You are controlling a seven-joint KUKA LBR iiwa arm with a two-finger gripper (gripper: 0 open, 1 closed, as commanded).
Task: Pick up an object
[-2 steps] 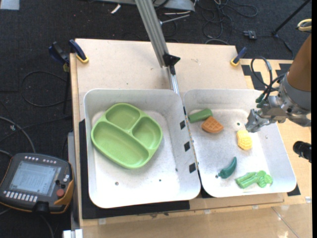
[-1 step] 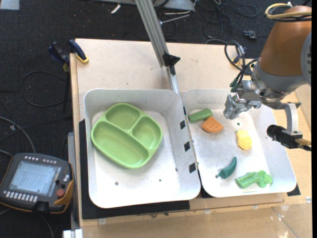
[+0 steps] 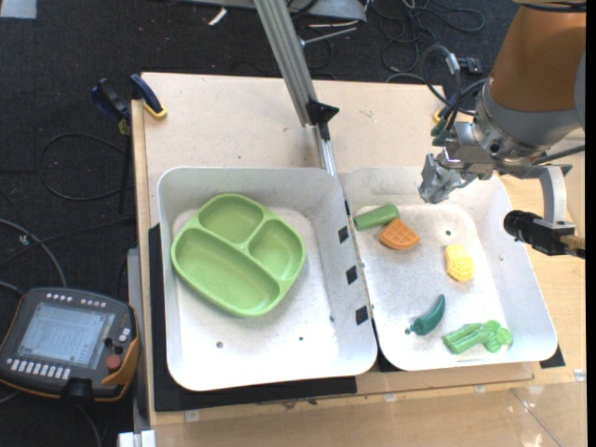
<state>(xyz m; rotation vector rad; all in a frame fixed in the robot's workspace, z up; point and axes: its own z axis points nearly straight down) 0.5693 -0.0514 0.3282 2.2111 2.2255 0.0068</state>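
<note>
At the near left corner, off the table, lies a grey teach pendant with a lit screen. On the table two shallow white bins sit side by side, their inner edges touching. The left bin carries a light green divided plate with three compartments, lying flat a little left of the bin's middle. The right bin holds the small toys: nearest the front edge lies a bright green leafy vegetable piece, and just to its left, apart from it, a dark green curved pepper. Farther back, toward the right wall, is a yellow corn-like piece. Beyond that, near the bin's left wall, an orange waffle-textured wedge lies touching or just beside a green cylinder-shaped piece behind it. The gripper hangs over the far part of the right bin, to the right of the green cylinder and apart from every toy; nothing is seen between its fingers, and whether they are spread or pressed together cannot be told from this angle. Above it the grey wrist and orange band of the arm enter from the right. A slanted aluminium pole rises from the table's far side, and black cables trail on the dark floor beyond.
</note>
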